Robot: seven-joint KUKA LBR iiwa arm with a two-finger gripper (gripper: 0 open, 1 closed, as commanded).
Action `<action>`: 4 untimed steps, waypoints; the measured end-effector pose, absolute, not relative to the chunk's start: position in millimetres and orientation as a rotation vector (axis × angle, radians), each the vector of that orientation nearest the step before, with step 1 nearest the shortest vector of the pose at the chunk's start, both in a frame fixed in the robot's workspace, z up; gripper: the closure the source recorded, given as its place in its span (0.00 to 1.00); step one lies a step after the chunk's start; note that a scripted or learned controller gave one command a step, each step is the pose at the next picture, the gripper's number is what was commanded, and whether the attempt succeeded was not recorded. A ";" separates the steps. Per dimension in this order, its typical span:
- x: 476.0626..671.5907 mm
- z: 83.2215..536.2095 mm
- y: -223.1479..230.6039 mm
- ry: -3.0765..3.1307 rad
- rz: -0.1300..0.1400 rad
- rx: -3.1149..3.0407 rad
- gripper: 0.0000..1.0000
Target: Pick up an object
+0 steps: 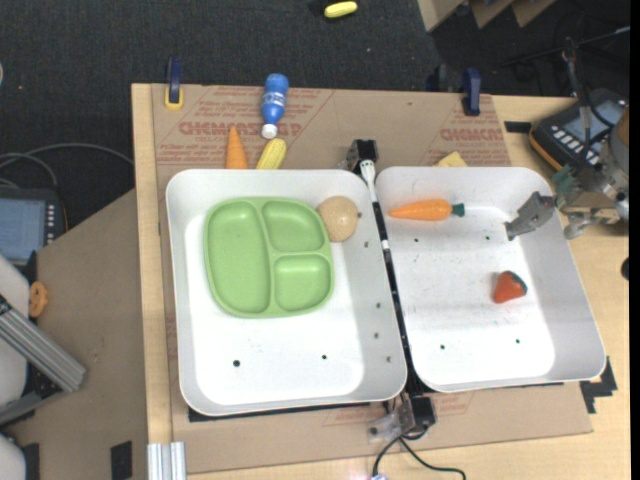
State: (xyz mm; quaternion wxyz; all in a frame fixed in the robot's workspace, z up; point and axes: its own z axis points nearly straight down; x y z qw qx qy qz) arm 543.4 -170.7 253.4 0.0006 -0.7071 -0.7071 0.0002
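**Robot arm hangs at bin's edge, toys lying untouched**

The gripper (545, 216) hangs over the upper right rim of the right-hand bin (470, 353), reaching in from the right; whether its jaws are released or clenched cannot be told from this slanted overhead view, and nothing is seen between them. A toy carrot (425, 209) lies near the bin's top edge, to the left of the gripper and apart from it. A small red toy (508, 287) sits lower down, toward the bin's right side. In the left-hand bin (270, 368), a green divided tray (268, 255) rests with a tan ball (339, 216) touching its upper right corner. On the tabletop (330, 108) above the bins lie a small blue-capped bottle (273, 105), an orange cone (235, 150) and a yellow corn piece (272, 153).
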 end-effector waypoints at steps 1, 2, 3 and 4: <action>539.4 136.4 -189.4 -2.211 0.010 -2.216 0.00; 541.0 80.8 -203.8 -2.215 0.005 -2.218 0.00; 542.8 95.1 -204.0 -2.221 -0.001 -2.224 1.00; 563.1 162.2 -128.0 -2.232 -0.007 -2.218 1.00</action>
